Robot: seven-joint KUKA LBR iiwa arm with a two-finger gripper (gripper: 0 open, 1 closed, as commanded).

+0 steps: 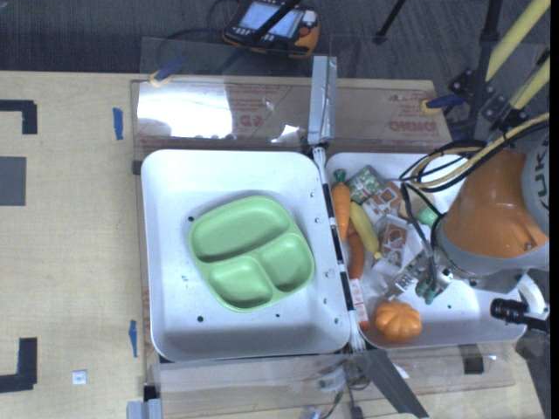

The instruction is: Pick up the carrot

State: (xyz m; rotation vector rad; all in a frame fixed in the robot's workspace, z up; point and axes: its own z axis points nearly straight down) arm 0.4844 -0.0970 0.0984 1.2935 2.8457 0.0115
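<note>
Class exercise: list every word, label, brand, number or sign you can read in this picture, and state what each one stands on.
"UK": part of a word on the grey arm, cut by the picture's edge.
Red print on the clear screen behind the bins: too blurred to read.
Display of the handheld device: too small to read.
Packets in the right bin: print unreadable.

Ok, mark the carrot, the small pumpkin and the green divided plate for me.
carrot (341, 205): camera view, on its orange upper body by the right bin's left wall.
small pumpkin (398, 319): camera view, middle of its orange top.
green divided plate (229, 274): camera view, on its lower left rim.
</note>
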